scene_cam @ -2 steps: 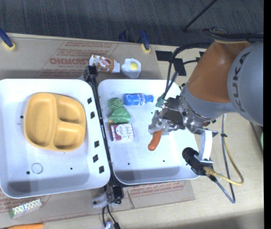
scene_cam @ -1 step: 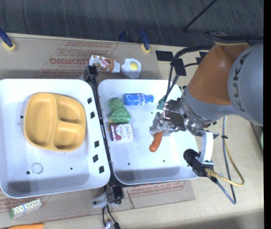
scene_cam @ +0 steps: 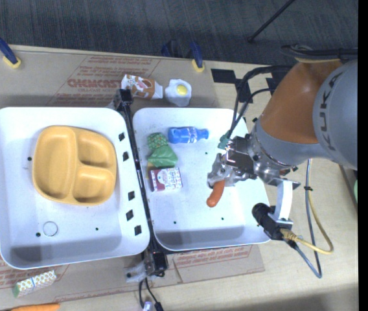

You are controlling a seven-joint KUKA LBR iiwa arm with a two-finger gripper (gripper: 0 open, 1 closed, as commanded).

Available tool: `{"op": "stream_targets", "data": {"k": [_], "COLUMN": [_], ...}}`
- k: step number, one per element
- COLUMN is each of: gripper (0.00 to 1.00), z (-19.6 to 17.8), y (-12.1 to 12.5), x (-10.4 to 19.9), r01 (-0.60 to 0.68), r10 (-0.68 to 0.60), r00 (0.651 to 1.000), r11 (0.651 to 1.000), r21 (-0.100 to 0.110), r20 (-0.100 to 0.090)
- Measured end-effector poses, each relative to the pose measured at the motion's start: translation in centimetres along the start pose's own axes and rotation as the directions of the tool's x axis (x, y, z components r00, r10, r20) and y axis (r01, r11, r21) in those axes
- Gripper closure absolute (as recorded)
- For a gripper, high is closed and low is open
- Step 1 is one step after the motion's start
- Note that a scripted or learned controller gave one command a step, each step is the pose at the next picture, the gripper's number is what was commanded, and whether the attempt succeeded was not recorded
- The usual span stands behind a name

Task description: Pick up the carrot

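Dark grey carpet floor [scene_cam: 106,11], cardboard-covered bench [scene_cam: 100,70] w/ blue clamps [scene_cam: 6,50].

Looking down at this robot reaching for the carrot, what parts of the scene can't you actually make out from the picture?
- Gripper, camera view: the arm's wrist covers it, so its hold on the carrot is unclear.
- Carrot's upper end: tucked beneath the gripper.
- Red packet: print too small to read.
- Small packet by the left bin's bottom corner: too small and blurred to identify.
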State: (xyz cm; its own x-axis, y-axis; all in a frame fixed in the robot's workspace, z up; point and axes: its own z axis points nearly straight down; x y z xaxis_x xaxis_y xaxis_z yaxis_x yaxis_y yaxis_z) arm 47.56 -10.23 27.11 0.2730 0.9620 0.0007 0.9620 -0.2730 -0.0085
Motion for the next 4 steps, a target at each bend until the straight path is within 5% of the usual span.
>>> {"op": "stream_targets", "data": {"k": [2,3,4], "gripper": [1.0,1.0,1.0], "z": [-1.3,6.0,0.8], "y": [-0.1,-0.7,-0.7], "x": [0.8,2.5,2.9], "r01": [0.287,0.409,0.409], "r10": [-0.287,-0.409,-0.409], "r00": [0.958,0.913,0.913], "r11": [0.958,0.913,0.913], "r21": [-0.006,-0.002,-0.006], "r20": [0.002,0.002,0.004]}}
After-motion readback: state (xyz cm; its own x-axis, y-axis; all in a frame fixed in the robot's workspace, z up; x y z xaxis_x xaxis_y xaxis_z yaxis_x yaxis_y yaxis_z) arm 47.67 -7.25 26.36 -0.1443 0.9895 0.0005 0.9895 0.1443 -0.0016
